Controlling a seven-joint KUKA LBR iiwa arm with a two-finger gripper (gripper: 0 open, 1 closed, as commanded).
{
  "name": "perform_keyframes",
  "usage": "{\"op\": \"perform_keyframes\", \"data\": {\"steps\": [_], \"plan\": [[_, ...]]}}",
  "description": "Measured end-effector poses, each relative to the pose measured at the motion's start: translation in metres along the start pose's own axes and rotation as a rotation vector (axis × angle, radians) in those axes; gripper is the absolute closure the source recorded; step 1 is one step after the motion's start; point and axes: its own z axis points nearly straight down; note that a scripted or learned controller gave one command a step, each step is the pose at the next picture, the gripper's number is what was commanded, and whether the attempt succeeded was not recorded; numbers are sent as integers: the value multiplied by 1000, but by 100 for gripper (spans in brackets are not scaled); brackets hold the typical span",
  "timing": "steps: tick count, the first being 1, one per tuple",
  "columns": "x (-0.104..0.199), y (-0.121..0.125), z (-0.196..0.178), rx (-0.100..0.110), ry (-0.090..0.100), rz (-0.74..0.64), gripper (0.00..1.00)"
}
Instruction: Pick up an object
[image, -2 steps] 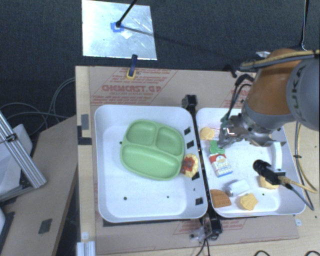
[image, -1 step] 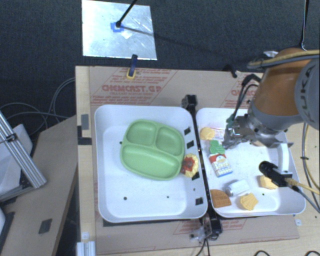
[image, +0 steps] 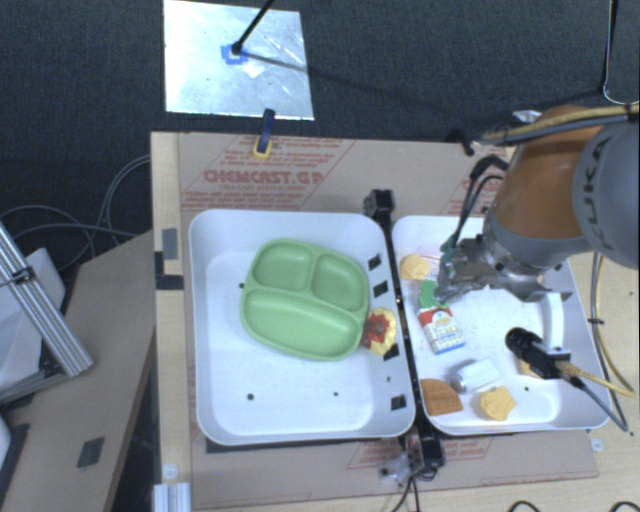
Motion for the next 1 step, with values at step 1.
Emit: {"op": "perform_keyframes", "data": {"steps": [1], "plan": [[-6,0,-18,-4,-1,3,100]]}}
